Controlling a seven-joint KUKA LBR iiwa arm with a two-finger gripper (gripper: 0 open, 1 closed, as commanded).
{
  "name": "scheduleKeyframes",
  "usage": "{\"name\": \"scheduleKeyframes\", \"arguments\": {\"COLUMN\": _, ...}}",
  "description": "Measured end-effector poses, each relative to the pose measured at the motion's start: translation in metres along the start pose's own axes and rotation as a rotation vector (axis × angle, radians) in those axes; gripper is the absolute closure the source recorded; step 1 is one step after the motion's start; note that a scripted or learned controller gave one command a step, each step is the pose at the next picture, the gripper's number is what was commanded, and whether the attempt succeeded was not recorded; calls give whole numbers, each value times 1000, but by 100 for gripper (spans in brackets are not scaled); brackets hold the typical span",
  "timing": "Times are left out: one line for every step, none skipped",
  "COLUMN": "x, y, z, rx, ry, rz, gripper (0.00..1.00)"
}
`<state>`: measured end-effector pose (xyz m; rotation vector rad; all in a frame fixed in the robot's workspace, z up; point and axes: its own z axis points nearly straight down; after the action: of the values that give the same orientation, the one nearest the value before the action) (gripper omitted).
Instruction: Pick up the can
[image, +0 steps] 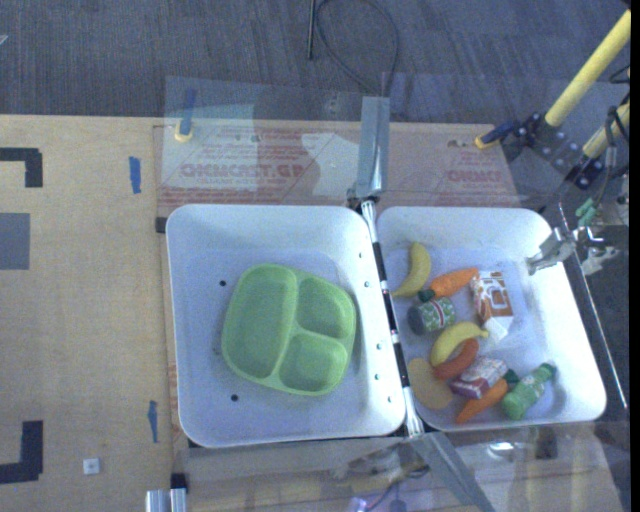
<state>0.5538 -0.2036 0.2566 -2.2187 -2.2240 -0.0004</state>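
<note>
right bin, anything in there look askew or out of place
Nothing looks spilled or damaged. The right bin holds a loose jumble: the can lies on its side between two bananas, and the green bottle lies tipped over near the front corner. The green tray sits slightly skewed in the left bin.

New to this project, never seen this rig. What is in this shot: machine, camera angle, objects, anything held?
One fixed camera looks down at a slant on a wooden bench with two shallow white bins. The left bin holds a green divided plate. The right bin holds toy food: two bananas, two carrots, small cartons, a green bottle and the can, which is the target. The robot's arm reaches in from the right; metal parts show at the right bin's far right corner, too unclear to read. Nothing is visibly held.
</note>
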Motion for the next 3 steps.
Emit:
{"name": "scheduleKeyframes", "arguments": {"x": 7, "y": -57, "z": 114, "rx": 0, "ry": 0, "rz": 93, "gripper": 0}}
{"name": "scheduleKeyframes", "arguments": {"x": 5, "y": -12, "z": -109, "rx": -1, "ry": -2, "rz": 206, "gripper": 0}}
{"name": "scheduleKeyframes", "arguments": {"x": 36, "y": 3, "z": 49, "rx": -1, "ry": -1, "rz": 110, "gripper": 0}}
